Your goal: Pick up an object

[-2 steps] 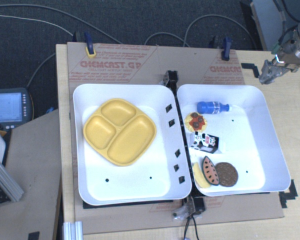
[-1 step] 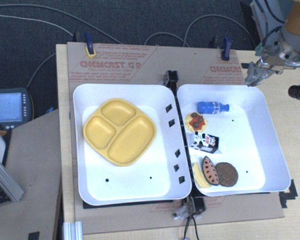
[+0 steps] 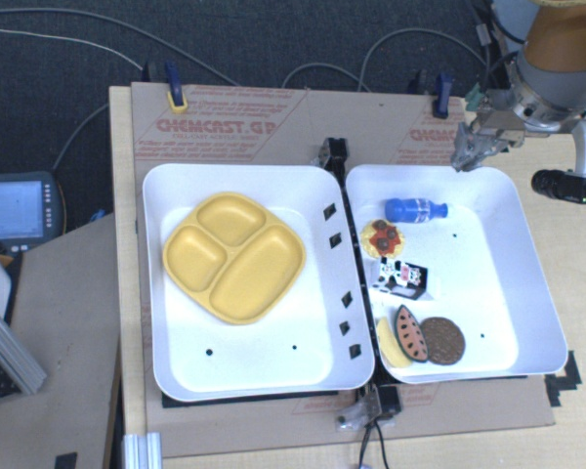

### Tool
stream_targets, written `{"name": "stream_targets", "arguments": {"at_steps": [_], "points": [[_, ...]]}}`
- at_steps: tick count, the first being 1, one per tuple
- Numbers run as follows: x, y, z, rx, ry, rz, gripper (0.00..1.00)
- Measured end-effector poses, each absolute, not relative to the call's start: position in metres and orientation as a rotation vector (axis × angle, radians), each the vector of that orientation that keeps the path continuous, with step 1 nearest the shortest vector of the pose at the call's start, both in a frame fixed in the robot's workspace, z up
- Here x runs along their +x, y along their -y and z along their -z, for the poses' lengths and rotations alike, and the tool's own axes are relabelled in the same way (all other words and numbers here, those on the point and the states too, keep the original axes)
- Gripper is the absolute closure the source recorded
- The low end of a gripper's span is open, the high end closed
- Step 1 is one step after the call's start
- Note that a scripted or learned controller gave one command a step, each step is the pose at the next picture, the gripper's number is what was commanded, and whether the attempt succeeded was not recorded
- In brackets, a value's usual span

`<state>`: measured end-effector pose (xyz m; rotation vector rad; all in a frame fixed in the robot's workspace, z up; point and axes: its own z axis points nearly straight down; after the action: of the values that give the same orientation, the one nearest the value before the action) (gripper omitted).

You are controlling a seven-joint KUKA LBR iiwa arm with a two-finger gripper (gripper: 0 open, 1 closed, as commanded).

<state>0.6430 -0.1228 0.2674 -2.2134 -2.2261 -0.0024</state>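
Dark carpet and loose cables surround a brown board surface (image 3: 273,115) clamped at its far edge, and on it sit two shallow white bins side by side.

From the one overhead camera: the left bin (image 3: 176,360) carries a yellow divided plate (image 3: 234,257), lying flat near its middle. The right bin (image 3: 527,291) holds the small things, gathered along its left wall: a blue bottle (image 3: 416,209) on its side nearest the far edge, a round pizza-like toy (image 3: 383,238) just below it, a black-and-white carton (image 3: 402,278) next, then a watermelon slice (image 3: 411,332) touching a brown cookie (image 3: 442,341) at the near end.

The hand (image 3: 472,154) hangs above the far rim of the right bin, apart from every object and holding nothing; whether it is spread wide or narrow I cannot tell, since it is small and blurred.

The bottle is the closest candidate. It looks like light, stiff plastic, smooth and round, so it would likely roll or slip if pinched off-centre. A grip across its body, square to its long axis, seems safest. The flat cookie and slice offer little height to catch.
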Motion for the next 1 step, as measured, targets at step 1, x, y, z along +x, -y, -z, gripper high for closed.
{"name": "stream_targets", "arguments": {"at_steps": [1], "points": [[0.6284,0.0706,-0.2720,-2.213,2.226,0.001,1.00]]}}
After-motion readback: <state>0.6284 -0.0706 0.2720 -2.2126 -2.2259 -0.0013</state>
